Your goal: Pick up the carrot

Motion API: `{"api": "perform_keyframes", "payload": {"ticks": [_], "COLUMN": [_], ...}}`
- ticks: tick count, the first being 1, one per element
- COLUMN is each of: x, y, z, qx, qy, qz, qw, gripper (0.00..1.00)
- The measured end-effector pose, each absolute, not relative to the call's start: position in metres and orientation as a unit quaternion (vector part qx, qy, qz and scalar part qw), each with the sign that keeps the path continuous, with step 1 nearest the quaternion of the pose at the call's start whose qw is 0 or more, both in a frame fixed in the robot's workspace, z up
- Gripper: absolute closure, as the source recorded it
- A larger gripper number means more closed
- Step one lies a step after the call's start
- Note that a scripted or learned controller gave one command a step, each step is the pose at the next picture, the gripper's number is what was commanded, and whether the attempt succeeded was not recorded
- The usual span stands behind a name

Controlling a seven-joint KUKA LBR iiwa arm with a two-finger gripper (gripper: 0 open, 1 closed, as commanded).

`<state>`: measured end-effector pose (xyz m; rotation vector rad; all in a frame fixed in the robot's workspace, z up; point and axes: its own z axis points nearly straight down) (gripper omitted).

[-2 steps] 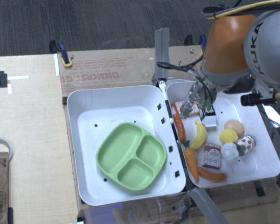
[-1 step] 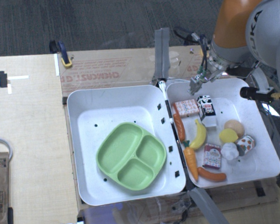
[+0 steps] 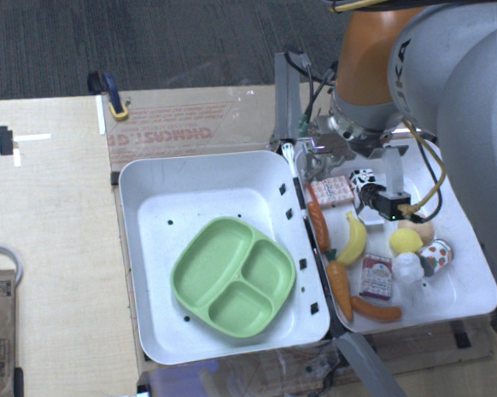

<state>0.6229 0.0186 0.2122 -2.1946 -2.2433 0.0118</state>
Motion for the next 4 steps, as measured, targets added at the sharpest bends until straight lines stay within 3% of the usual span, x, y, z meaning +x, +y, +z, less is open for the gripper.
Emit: {"api": "perform_keyframes", "payload": {"ticks": [1, 2, 4], "x": [0.625, 0.614, 0.584], "y": [-0.021, -0.063, -0.129], "z": [0.387, 0.438, 0.439], "qx": [-0.713, -0.612, -0.419], "qy": [-0.701, -0.791, -0.908], "qz": [0.0038, 0.0028, 0.0016], "qw": [0.001, 0.001, 0.002], "gripper": [1.00, 1.00, 1.00]}}
